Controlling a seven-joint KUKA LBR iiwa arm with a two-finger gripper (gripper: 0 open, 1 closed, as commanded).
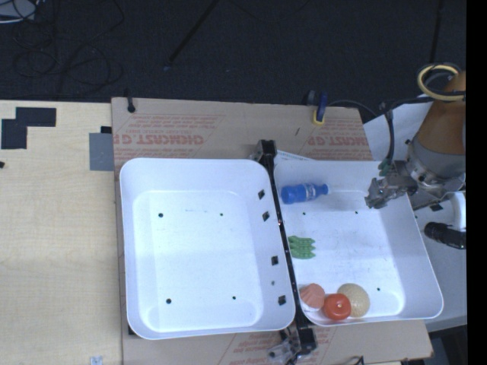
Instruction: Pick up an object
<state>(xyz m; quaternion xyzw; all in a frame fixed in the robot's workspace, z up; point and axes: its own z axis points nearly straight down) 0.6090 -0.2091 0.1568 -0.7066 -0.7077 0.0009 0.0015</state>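
Dark floor with loose cables behind; pale wooden table (53,234) in front, a cardboard sheet (228,131) laid over it under two shallow white bins set side by side, probably to protect the top and keep the bins level.

Left bin (137,204): nothing lying in it, only small dark marks on the floor of the tray.

Right bin (411,249): holds all the candidates. Blue bottle (303,193) lies on its side near the far left corner, close to the divider. Green toy (301,247) sits alone just beside the divider, mid-bin. Three round pieces crowd the near edge: a pink one (311,295), a red one (336,306), a tan one (354,298), touching or nearly so, likely rolled together at the low rim.

Arm enters from the right, orange band above the wrist. Gripper (378,192) hangs over the far right part of the right bin, well apart from every object. Jaws too small and dark to read: cannot tell whether spread or closed. Nothing seen between them.

Judgement: pick not yet begun. Bottle is nearest and lies free, the easier target; the clustered round pieces risk a crowded, slipping grasp.
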